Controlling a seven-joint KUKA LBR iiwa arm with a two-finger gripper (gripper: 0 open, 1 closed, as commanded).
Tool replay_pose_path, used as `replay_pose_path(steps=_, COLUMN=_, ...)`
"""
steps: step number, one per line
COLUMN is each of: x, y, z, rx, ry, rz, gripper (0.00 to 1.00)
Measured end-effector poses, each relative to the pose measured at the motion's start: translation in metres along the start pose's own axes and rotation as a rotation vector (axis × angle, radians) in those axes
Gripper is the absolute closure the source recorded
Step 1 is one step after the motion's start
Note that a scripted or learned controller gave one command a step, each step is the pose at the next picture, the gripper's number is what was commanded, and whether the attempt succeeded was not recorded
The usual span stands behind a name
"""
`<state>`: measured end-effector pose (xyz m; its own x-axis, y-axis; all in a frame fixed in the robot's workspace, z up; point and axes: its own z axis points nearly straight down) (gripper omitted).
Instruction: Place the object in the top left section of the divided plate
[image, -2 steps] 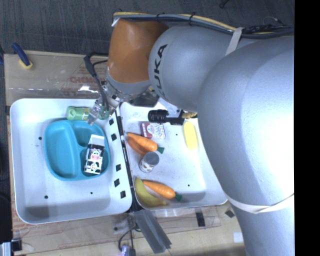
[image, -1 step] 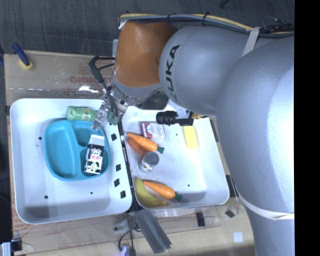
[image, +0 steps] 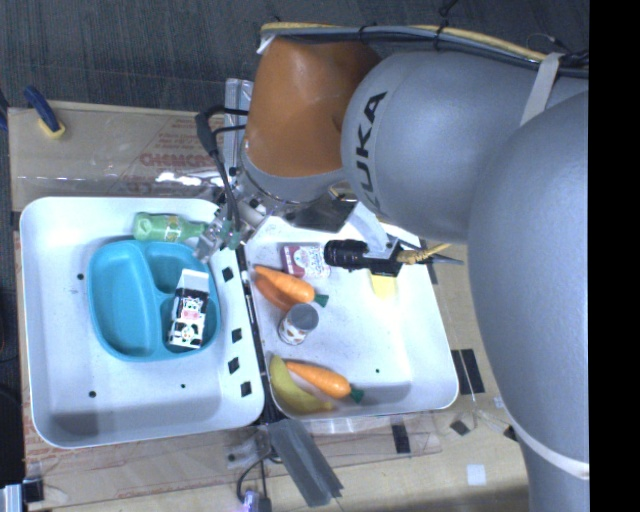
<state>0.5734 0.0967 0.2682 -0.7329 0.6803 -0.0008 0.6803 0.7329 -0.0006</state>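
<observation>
Beside the blue plate (image: 118, 300), green can (image: 163, 228) lies left-right; jaws' state unclear.

Left bin (image: 120, 405), lower edge: lay bare;
Plate (image: 125, 300), left section: stood open;
Plate, right edge: carton (image: 189, 320) blocked it

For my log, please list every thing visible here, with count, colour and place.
bins: two, white, side by side
plate: one, blue, left bin
milk carton: one, black-and-white, plate's right side
container: one, green, left bin, above plate
carrot: two, orange, right bin
banana: one, yellow, touching lower carrot
can: one, silver, between carrots
small box: one, dark red, right bin
block: one, yellow, right bin
arm: one, grey and orange
gripper: one, beside green container
</observation>
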Motion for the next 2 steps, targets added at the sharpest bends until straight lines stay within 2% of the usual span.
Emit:
replay_pose_path(steps=1, x=-0.018, y=0.004, z=0.078, rx=0.002, ry=0.002, rz=-0.047, gripper=1.00)
replay_pose_path(steps=2, x=-0.066, y=0.020, z=0.075, rx=0.000, ry=0.000, rz=-0.101, gripper=1.00)
